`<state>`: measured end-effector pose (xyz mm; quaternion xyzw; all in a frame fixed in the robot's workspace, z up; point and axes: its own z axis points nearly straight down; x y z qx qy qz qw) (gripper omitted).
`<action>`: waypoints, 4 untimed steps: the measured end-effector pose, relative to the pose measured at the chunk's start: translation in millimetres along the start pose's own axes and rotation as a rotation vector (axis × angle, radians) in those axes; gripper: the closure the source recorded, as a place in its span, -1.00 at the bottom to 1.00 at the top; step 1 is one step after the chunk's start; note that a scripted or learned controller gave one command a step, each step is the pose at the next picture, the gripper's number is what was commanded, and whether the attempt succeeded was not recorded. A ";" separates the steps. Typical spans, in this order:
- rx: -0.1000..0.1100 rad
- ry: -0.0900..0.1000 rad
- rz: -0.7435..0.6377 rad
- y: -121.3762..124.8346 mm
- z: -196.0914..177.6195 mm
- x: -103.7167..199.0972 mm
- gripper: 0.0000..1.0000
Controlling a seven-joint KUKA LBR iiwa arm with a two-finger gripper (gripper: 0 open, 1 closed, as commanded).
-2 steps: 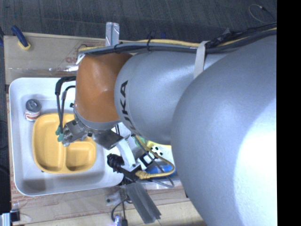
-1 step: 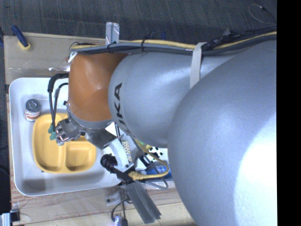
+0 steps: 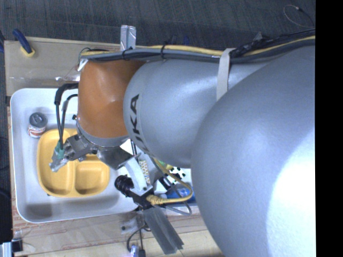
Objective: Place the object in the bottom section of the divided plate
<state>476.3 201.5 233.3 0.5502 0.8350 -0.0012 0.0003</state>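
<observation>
A yellow divided plate [image 3: 90, 179] lies in the left white bin [image 3: 24, 210]; a ridge splits its near end into two hollows side by side. My gripper [image 3: 58, 159] hangs over the plate's left part, close above its surface. A small greenish bit shows at the gripper's tip, and I cannot make out what it is or whether it is held. A small round can [image 3: 37, 123] with a grey lid and a red-and-white label stands in the bin just beyond the plate's far left corner. The arm's orange band [image 3: 104, 100] and grey body hide the plate's right side.
The arm's grey bulk covers the right bin and most of the bench. Black, yellow and blue cables [image 3: 166, 194] hang by the bins' near edge. A blue-and-yellow tool [image 3: 22, 42] lies at the bench's far left corner. A metal post [image 3: 128, 36] stands at the back.
</observation>
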 end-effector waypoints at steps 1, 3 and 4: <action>0.001 -0.002 -0.006 0.9 -8.2 0.4 1.00; 0.001 0.001 0.110 73.5 28.7 -54.6 1.00; 0.003 0.001 0.114 -42.5 38.5 -115.0 1.00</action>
